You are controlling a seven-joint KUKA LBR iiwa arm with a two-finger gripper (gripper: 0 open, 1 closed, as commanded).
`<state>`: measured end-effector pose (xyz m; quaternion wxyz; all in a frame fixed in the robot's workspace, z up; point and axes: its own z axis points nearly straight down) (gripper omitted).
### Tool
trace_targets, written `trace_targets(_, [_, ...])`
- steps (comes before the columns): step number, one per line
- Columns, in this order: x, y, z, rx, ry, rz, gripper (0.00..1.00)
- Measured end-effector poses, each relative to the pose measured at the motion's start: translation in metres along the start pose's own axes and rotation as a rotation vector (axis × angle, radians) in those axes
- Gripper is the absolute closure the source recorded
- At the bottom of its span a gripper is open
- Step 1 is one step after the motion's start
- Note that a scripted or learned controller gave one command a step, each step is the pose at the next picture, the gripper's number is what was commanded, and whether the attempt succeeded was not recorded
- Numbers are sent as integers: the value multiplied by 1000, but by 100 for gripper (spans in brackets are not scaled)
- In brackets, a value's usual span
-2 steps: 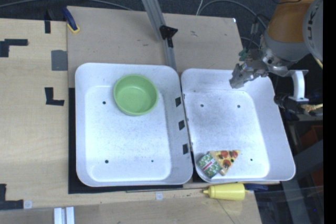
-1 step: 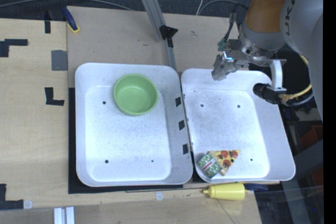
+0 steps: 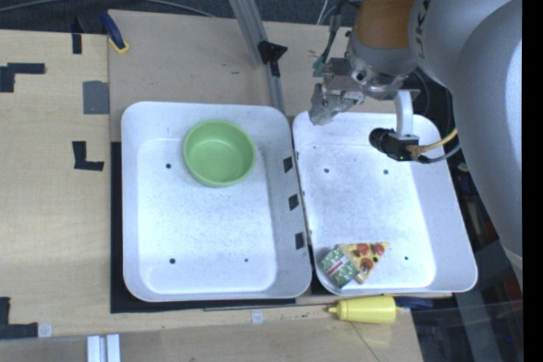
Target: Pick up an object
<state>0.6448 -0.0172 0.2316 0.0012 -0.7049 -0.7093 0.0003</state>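
While the gripper [image 3: 325, 109] hangs over the far left corner of the right bin [image 3: 424, 208], I cannot tell how its jaws stand — nothing shows between them. The arm [image 3: 424, 4], grey with its orange band, comes in from the right side of that bin. At the bin's near left corner lies a small colourful packet [image 3: 350, 260], well apart from the gripper. Just outside the bin's near rim, beside the packet, a yellow bottle [image 3: 366, 310] lies on its side. Left of the right bin sits the left bin [image 3: 204, 267], touching it — a green bowl [image 3: 220, 152] stands upright inside.
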Motion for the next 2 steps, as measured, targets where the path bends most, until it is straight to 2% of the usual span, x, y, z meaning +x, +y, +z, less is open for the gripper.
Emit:
trace_targets(1, [55, 20, 11, -1, 0, 0, 100])
trace_targets(2, [110, 23, -1, -2, 1, -1, 100])
